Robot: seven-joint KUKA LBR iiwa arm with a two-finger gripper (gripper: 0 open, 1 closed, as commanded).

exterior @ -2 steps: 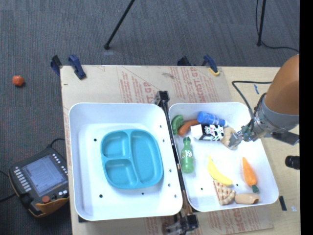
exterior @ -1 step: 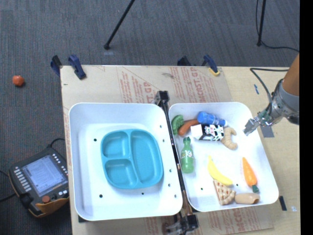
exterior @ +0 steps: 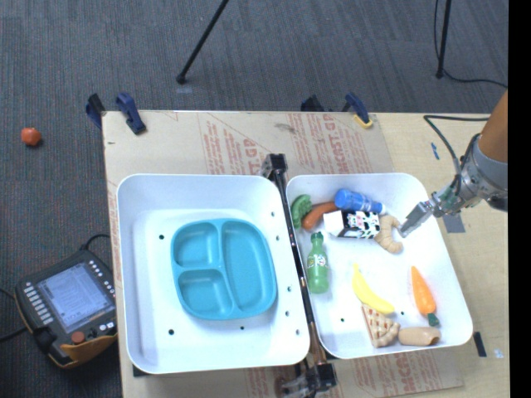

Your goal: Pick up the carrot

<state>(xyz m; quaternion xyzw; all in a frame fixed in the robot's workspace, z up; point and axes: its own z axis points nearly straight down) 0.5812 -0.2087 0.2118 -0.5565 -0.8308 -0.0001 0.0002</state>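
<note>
The carrot (exterior: 423,290) is orange with a green stub at its near end. It lies in the right bin (exterior: 452,259) near that bin's right wall, pointing front to back. My gripper (exterior: 412,219) hangs over the right bin's back right part, up and slightly left of the carrot and well apart from it. Its tip is just beside a tan knobbly toy (exterior: 388,235). Nothing hangs from the gripper.
The right bin also holds a banana (exterior: 370,291), a waffle (exterior: 380,328), a tan roll (exterior: 419,336), a green bottle (exterior: 317,264), a black-and-white carton (exterior: 358,223), a blue bottle (exterior: 357,200) and a sausage (exterior: 319,214). A blue divided plate (exterior: 224,269) lies in the left bin (exterior: 137,222).
</note>
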